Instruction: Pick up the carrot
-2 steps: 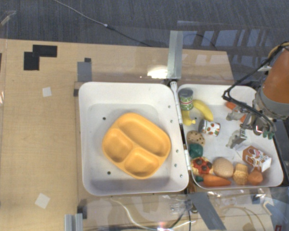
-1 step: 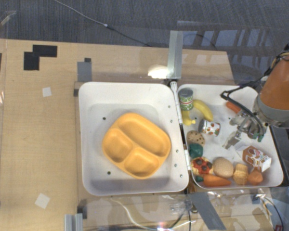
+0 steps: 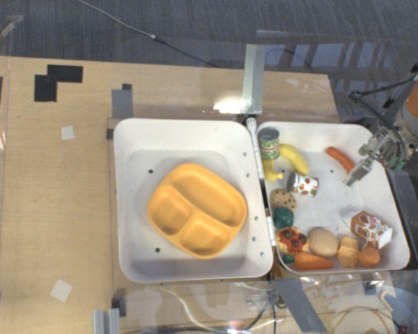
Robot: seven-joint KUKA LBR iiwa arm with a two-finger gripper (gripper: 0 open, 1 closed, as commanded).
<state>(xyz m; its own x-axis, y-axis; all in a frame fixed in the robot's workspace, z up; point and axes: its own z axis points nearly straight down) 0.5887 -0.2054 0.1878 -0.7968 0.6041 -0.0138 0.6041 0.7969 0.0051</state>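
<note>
From my remote console, the carrot [image 3: 313, 261] lies along the near edge of the right bin [image 3: 398, 256], its orange length flat on the white floor, just below a beige bread roll [image 3: 322, 241] and beside a red, spotted toy [image 3: 291, 239] on its left. To its right sit a waffle-textured piece [image 3: 347, 251] and a small orange ball [image 3: 368, 257], with a red-and-white carton [image 3: 370, 229] just behind them. Farther back in that bin I see a speckled cookie [image 3: 283, 200] above a dark green piece [image 3: 283, 217], a small patterned cup [image 3: 304, 185], a yellow banana [image 3: 294, 159] and a green-labelled can [image 3: 268, 145] against the left wall. A red-orange sausage [image 3: 340, 158] lies toward the far right. The end effector [image 3: 368, 164] hangs over the right bin's far right side, well apart from the carrot, its fingers slightly parted and gripping nothing. In the left bin [image 3: 129, 186] on the wooden counter [image 3: 49, 186], a yellow divided plate [image 3: 197, 209] rests at the centre.
</note>
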